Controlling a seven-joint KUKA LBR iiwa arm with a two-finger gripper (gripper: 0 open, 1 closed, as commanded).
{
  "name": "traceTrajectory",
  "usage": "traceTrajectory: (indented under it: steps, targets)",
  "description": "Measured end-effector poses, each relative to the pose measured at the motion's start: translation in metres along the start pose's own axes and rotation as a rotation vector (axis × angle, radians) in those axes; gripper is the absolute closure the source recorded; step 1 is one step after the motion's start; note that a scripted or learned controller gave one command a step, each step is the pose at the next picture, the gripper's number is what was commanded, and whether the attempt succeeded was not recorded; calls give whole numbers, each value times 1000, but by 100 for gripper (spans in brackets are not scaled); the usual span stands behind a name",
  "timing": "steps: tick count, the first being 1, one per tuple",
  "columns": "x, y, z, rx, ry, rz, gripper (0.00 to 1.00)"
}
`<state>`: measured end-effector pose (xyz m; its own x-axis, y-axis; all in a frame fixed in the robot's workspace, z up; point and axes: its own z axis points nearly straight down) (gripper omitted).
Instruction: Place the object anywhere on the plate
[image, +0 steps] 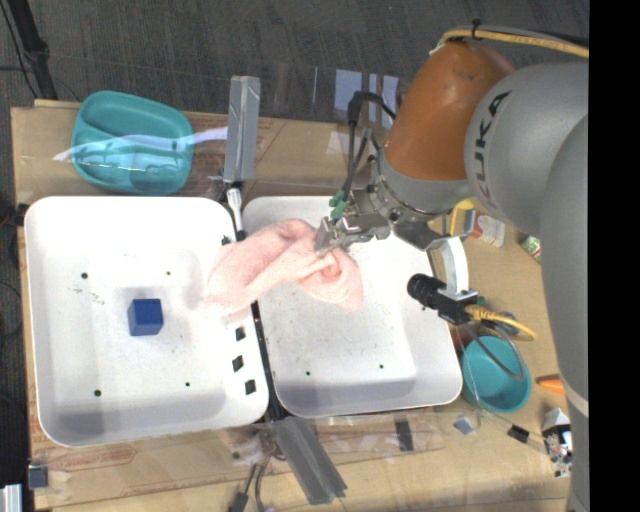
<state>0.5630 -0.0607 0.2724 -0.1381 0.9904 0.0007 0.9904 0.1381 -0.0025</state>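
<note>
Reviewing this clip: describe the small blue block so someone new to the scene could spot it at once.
Start at the two white bins side by side and take the left bin. The blue block sits alone on its floor, left of centre. It is a small, hard-edged cube, unlike the soft pink cloth draped over the divide between the bins.

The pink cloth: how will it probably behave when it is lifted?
The pink cloth looks floppy: it drapes in folds over the wall between the bins. Likely light, it would hang and trail. Its far end may drag toward the blue cube.
</note>
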Motion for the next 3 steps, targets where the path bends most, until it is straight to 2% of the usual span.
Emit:
traceTrajectory:
  steps: [1, 2, 3]
  targets:
    - [110, -73, 7, 2, 0, -234, 100]
    - [181, -64, 116, 5, -2, -160, 100]
    - [143, -35, 82, 0, -1, -169, 100]
